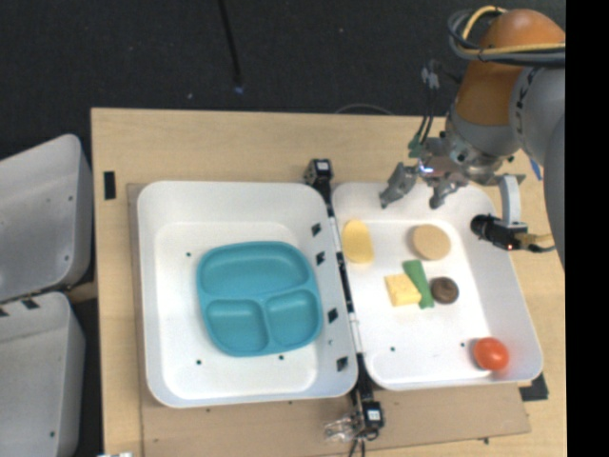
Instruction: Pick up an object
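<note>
We are seeing one robot arm hanging over two white bins on a wooden bench.

Its gripper [420,187] is hovering above the right bin's [504,288] far edge, fingers apart, holding nothing. Below are lying six items: two yellow pieces [358,242], one tan disc [431,242], one green stick [418,281], one brown ball [444,290], one red ball [491,353]. The left bin [171,217] is holding one teal divided tray [258,296].
</note>
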Tool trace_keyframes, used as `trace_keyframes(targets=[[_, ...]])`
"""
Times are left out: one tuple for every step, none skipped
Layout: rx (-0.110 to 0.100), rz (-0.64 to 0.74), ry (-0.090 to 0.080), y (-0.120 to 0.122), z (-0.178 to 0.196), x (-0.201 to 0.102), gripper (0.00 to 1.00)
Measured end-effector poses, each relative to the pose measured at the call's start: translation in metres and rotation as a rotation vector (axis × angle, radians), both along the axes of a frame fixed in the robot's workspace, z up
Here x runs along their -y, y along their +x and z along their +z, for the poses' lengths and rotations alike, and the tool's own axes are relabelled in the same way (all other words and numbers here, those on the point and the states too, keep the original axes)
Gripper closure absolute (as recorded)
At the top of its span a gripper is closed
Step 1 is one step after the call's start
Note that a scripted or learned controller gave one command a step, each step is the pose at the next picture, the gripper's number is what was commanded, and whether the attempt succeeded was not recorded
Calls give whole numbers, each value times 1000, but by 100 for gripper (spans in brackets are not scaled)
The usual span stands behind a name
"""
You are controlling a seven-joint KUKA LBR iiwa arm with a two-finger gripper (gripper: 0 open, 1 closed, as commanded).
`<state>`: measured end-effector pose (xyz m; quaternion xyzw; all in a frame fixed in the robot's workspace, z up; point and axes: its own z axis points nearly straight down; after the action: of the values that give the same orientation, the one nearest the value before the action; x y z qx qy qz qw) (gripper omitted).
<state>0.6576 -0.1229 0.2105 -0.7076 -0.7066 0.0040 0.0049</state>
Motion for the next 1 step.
trace_keyframes(targets=[[14, 2, -1, 3, 9, 0, 0]])
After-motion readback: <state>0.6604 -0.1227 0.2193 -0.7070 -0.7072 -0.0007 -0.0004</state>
